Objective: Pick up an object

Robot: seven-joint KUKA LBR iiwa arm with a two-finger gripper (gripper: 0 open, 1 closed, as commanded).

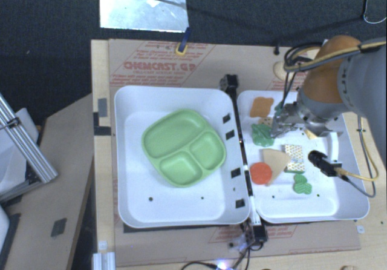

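Note:
The right bin (347, 199) holds several small toy foods. A tan toast piece (262, 106) lies at the back left, with a green leafy piece (262, 136) in front of it. Further forward are a beige wedge (277, 158), an orange-red disc (260, 173), a checkered cracker (294, 154) and a small green piece (302, 186). My gripper (279, 125) reaches in from the right and hangs low, just to the right of the green leafy piece and very near it. The wrist hides whether it touches the piece.
The left bin (130, 141) bears a light green divided plate (183, 147). A black divider with clips (237, 141) runs between the bins. A black cable plug (322, 163) and yellow cable hang off the arm over the right bin.

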